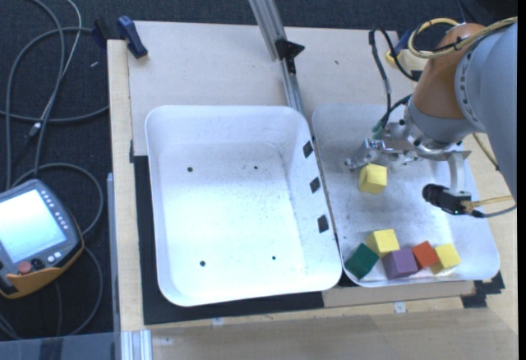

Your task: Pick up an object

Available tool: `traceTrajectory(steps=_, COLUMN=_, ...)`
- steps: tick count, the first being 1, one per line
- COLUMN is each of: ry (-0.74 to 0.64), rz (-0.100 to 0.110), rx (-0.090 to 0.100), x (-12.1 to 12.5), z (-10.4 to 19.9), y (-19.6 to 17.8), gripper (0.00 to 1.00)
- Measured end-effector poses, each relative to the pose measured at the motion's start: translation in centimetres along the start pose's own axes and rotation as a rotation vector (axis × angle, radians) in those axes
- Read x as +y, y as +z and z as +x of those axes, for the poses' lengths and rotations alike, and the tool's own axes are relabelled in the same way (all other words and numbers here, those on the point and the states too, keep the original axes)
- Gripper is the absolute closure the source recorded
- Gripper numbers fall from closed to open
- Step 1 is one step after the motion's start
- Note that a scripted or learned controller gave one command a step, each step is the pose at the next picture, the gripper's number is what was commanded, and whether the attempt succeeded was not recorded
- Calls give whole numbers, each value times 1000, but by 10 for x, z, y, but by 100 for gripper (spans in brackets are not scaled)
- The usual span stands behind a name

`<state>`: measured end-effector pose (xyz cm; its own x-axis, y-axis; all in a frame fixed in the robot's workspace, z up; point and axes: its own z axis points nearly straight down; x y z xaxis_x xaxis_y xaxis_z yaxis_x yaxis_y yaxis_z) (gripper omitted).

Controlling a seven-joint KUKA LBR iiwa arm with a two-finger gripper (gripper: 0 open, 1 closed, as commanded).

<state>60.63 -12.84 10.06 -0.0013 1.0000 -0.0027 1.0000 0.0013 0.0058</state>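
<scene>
Inside right bin (485, 256): six blocks (401, 256).

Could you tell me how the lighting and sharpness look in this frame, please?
Camera view: lighting even and soft; the white bins look bright, but specks stay visible. The blocks, such as the yellow block, cast faint shadows. The arm at the near right looks soft.

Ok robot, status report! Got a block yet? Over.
Tool hovering right above lone yellow block, grip unconfirmed. Other blocks clustered at right bin's near edge. Nothing blocking.
</scene>
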Motion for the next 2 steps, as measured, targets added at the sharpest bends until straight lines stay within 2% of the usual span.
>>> traceTrajectory(steps=1, ry=-1, rz=9, rx=5, x=-20, z=35, y=1, gripper=0)
traceTrajectory(steps=2, ry=-1, rz=7, rx=4, x=-19, z=34, y=-10, gripper=100)
